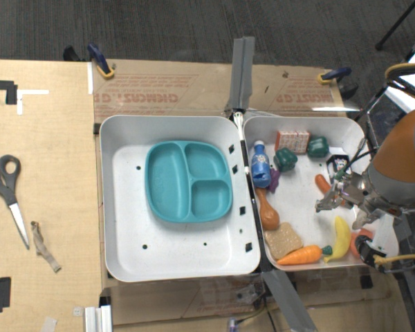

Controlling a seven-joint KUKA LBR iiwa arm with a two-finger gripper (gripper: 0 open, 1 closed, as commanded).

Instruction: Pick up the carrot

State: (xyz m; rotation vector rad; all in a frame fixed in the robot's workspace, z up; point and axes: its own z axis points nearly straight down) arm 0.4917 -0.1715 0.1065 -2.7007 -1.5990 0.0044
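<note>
The carrot [301, 255] is orange and lies along the front wall of the right bin [311, 124], between a slice of bread [284, 240] and a yellow banana [339, 237]. My gripper [346, 207] hangs over the right side of that bin, above the banana's top end and up and to the right of the carrot. Its fingers [326, 205] are spread apart and nothing sits between them.
The right bin also holds a blue bottle [260, 164], two green vegetables [286, 159], a pink wafer block [292, 141], a brown drumstick [267, 211] and a small orange piece [322, 183]. A teal divided plate [189, 181] lies in the left bin [124, 206]. Scissors [9, 189] lie on the bench at left.
</note>
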